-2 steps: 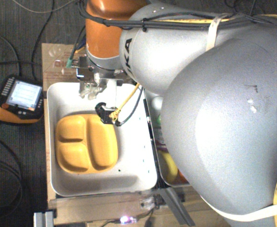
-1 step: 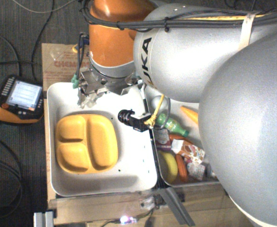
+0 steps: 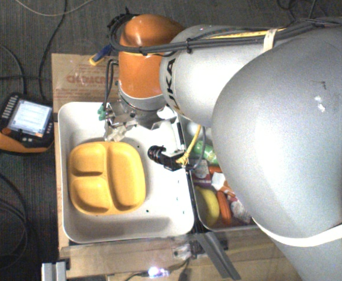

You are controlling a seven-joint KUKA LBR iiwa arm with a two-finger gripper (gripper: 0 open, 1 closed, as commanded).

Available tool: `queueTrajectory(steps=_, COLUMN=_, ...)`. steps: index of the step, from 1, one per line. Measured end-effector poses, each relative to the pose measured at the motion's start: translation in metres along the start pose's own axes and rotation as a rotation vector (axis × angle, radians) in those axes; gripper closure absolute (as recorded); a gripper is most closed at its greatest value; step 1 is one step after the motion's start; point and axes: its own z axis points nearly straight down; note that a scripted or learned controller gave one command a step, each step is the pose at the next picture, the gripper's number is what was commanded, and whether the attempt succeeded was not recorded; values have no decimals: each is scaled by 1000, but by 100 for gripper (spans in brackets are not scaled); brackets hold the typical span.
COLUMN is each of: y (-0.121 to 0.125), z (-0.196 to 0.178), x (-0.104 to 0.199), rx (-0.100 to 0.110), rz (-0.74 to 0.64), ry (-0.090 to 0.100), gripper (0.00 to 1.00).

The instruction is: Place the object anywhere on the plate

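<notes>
1. Plate [image 3: 107, 177]: we are listing one yellow plate, a rounded rectangle with a glossy moulded surface. Raised ridges are dividing it into three wells, two smaller ones stacked along its far-from-arm side and one long well along the side nearer the arm. It is lying flat in the left bin [image 3: 159, 215], closer to that bin's outer wall than to the wall shared with the neighbouring bin.
2. Gripper [image 3: 115, 130]: we are finding it just past the plate's upper rim in the view, near where the long ridge meets that rim. We cannot tell whether it is apart, together or clamped on anything, nor whether it is touching the plate.
3. Arm [image 3: 264, 127]: grey, with its orange band [image 3: 144, 57] sitting directly above the gripper, it is stretching away from the plate across the right bin [image 3: 197, 220].
4. Loose goods, all beyond the plate's long-well side in the right bin: a yellow rounded item [image 3: 209, 206], an orange-red item [image 3: 223, 206] touching it, and a green item [image 3: 204, 151] further up. We cannot tell which of these is meant for the plate.
5. Handheld control unit [image 3: 23, 123]: it is lying on the floor, well apart from the plate, with its screen lit.
</notes>
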Motion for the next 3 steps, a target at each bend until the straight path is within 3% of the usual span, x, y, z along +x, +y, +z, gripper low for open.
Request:
queueTrajectory(steps=1, y=-39, z=-1, x=39, rx=-1, rz=-168, ry=2, gripper=100)
queueTrajectory(steps=2, y=-104, z=-60, x=61, rx=-1, rz=-257, ry=4, gripper=100)
queueTrajectory(steps=3, y=-106, z=-136, x=47, rx=-5, rz=-442, ry=-1, gripper=100)
